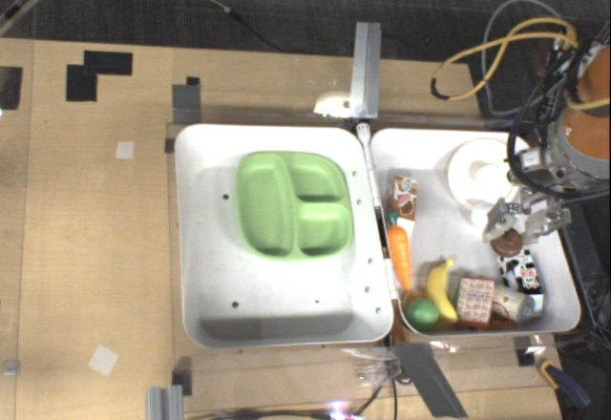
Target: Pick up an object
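Looks like mid-grasp in the right bin — gripper low over a small brown object, fingers slightly apart around it, can't tell if actually pinched — probably needs a firm close, then a straight lift.

Grey arm with orange band, looped yellow and black cables above, small metallic two-finger gripper at tip

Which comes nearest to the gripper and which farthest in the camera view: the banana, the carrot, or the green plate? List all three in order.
Measured from the gripper:
1. Banana, lower middle of the right bin.
2. Carrot, by that bin's left wall.
3. Green plate, in the left bin.
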### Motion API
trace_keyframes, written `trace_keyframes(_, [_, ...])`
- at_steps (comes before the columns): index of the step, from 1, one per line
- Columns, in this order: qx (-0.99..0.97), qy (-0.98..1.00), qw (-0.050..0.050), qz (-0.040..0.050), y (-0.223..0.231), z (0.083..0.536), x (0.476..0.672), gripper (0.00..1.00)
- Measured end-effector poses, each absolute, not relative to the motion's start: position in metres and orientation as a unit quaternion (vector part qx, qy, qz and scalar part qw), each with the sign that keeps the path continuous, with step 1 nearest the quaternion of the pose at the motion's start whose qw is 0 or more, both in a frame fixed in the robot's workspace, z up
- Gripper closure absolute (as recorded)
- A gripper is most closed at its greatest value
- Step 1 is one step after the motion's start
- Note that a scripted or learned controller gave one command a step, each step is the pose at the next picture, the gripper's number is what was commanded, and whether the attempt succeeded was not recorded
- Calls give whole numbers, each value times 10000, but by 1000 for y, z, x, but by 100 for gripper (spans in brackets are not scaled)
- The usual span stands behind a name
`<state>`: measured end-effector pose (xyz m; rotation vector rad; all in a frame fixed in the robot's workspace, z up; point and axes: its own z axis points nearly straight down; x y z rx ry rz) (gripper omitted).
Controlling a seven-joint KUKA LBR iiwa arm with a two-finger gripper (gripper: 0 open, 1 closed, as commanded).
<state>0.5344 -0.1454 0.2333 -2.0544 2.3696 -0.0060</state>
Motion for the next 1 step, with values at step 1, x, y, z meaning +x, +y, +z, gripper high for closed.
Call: trace_keyframes(1, [-7319,6814,25,-20,-206,247,569,100])
